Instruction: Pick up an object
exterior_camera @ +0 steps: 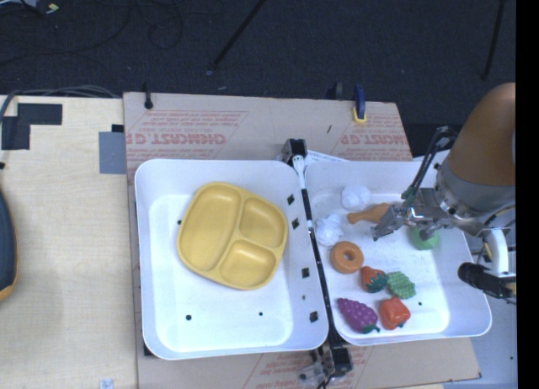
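We see the gripper [402, 221] low in the right bin [472, 324], w/ the orange carrot-like toy [369, 214] just to its left, long axis pointing at it; can't tell its opening or any hold.

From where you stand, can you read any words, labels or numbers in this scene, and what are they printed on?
"GHEMGRZT G.P", roughly: red print on the cardboard behind the left bin, upside down and blurred, so the letters are unsure.
The same print again on the cardboard behind the right bin, near, equally blurred.
Fainter red lines under each print: too small to read.
The yellow plate and toy foods carry no text.
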`<state>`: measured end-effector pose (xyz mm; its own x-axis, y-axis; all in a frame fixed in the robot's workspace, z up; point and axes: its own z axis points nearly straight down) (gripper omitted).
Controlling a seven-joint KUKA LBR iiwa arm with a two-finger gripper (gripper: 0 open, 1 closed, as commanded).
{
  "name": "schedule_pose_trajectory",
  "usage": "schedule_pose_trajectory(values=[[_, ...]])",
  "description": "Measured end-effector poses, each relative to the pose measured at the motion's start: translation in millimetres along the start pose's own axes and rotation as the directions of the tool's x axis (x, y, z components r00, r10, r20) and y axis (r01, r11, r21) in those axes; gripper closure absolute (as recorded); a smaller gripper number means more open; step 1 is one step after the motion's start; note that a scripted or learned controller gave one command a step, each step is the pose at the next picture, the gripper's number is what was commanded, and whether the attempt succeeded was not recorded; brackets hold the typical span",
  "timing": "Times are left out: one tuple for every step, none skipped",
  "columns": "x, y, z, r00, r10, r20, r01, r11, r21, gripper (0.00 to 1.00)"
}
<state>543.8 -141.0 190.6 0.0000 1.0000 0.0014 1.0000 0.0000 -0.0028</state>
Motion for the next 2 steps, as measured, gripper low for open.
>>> schedule_pose_trajectory(values=[[26.3, -7.9, 86.3, 1.000, 0.002, 0.003, -0.002, 1.000, -0.015, 0.00], [25.3, -9.5, 79.0, 1.000, 0.011, -0.002, -0.011, 1.000, -0.010, 1.00]])
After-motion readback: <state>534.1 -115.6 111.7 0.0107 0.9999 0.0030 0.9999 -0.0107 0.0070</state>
